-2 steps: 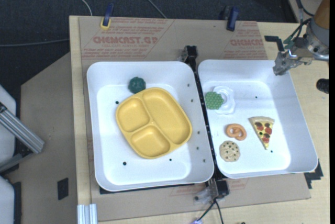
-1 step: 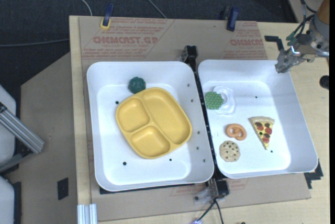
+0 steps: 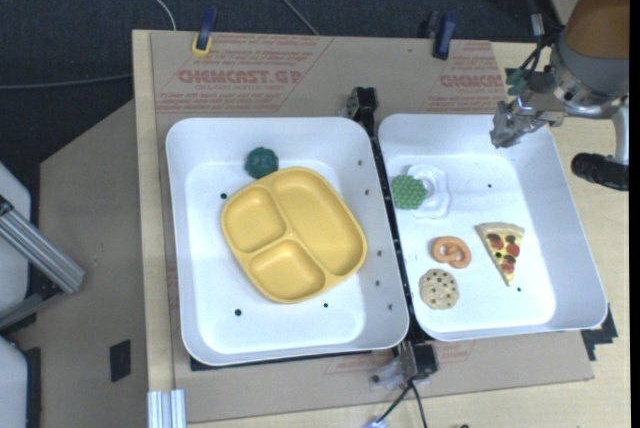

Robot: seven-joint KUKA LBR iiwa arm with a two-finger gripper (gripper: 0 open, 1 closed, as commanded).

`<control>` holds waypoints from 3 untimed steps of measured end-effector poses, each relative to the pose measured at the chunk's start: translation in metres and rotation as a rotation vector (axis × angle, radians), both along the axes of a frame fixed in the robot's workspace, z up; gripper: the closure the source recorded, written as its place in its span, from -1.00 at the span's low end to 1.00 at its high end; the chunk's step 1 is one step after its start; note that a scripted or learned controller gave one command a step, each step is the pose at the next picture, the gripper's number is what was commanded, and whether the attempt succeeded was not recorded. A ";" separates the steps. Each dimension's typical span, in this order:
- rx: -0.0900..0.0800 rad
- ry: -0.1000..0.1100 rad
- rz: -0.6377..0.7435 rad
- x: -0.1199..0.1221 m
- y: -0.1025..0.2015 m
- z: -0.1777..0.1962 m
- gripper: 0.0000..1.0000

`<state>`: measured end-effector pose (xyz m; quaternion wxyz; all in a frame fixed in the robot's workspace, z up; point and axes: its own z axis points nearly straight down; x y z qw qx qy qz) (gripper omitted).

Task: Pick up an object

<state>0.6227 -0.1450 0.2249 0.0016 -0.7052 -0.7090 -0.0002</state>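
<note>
My gripper [image 3: 508,132] hangs over the far right corner of the right bin [image 3: 560,311], above the bin floor and apart from every object. Nothing shows between its fingers. In the right bin lie a green toy broccoli [image 3: 407,191] on a white piece [image 3: 432,193] near the left wall, a pretzel [image 3: 451,251] in the middle, a pizza slice [image 3: 501,248] to its right, and a chocolate-chip cookie [image 3: 438,288] toward the front. In the left bin [image 3: 190,216] sit a yellow divided plate [image 3: 292,233] and a dark green ball-like object [image 3: 262,161] behind it.
The arm's orange band [image 3: 600,11] and grey wrist [image 3: 590,71] rise at the upper right. Blue clamps [image 3: 441,34] [image 3: 205,31] sit on the cardboard's far edge. A black divider bracket [image 3: 364,103] stands between the bins.
</note>
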 end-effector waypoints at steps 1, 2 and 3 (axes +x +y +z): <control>0.000 0.000 -0.001 -0.016 0.043 0.007 1.00; 0.000 0.001 0.000 -0.042 0.093 0.010 1.00; -0.001 0.002 -0.001 -0.064 0.137 0.005 1.00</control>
